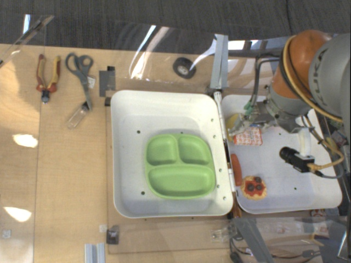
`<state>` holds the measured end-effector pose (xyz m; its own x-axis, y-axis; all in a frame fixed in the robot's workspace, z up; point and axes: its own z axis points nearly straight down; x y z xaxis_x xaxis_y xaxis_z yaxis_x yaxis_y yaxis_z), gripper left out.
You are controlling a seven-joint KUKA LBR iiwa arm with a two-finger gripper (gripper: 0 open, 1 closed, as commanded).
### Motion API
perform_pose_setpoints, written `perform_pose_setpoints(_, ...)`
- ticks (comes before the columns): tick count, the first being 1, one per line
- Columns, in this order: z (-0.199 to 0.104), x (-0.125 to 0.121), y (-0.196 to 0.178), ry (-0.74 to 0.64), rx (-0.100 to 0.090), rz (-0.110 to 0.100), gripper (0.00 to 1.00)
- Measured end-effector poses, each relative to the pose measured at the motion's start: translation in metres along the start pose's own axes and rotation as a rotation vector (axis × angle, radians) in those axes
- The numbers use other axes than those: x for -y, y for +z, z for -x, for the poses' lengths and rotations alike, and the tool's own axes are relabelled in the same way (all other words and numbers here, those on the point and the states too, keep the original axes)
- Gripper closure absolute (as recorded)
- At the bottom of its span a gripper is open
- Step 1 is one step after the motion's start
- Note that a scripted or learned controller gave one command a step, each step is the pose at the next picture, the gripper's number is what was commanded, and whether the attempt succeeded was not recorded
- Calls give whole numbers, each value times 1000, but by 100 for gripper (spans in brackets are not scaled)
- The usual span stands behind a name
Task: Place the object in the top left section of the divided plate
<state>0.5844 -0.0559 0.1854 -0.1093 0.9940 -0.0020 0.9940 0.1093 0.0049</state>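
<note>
Plate [180, 166] green, three-sectioned, bare.

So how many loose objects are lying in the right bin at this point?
3 that I can make out: a red-patterned packet near the top left, a hot dog along the left wall, and a small pizza at the bottom. The arm may hide others.

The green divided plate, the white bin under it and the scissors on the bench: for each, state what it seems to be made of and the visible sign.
Green divided plate: likely moulded plastic; uniform colour, soft sheen, rounded ridges.
White bin: probably plastic, matte; rounded corners, even white.
Scissors: dark handles, likely plastic; pale blades, probably metal.
</note>
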Motion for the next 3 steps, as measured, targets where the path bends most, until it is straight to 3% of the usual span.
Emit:
perform_pose_setpoints(1,-42,-33,-1,-459,-1,3,100)
perform_pose_setpoints(2,-125,-9,0,-659,-2,3,100)
perform_pose_setpoints(3,-191,-35,-12,-658,-3,3,100)
